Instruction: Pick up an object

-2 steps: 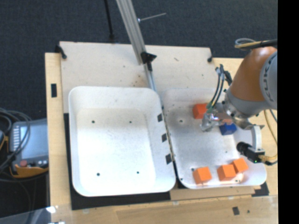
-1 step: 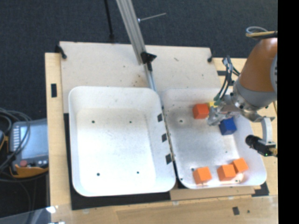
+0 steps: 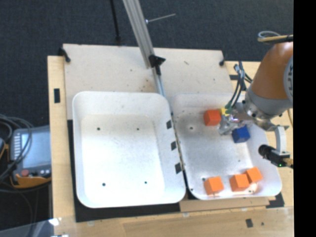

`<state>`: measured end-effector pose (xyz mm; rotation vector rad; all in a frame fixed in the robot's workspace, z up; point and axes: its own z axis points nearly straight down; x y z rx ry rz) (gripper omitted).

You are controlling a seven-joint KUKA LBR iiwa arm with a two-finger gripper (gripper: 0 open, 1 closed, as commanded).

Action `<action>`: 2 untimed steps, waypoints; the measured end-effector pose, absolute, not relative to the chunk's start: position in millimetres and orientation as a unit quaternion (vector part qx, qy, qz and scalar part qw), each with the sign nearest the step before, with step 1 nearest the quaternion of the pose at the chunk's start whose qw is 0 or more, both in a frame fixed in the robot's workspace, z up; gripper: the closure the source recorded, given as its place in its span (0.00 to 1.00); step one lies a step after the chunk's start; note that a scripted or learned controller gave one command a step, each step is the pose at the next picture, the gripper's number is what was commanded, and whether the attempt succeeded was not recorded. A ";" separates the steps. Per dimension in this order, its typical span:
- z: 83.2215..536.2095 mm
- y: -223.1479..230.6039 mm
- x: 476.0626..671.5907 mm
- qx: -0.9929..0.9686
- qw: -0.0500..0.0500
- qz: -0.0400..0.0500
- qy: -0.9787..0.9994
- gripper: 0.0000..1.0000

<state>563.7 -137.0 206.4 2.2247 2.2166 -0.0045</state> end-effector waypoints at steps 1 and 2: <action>205.5 -84.7 561.3 0.705 0.000 0.000 0.709 1.00; 223.2 -29.3 547.6 0.704 -0.001 0.001 0.710 1.00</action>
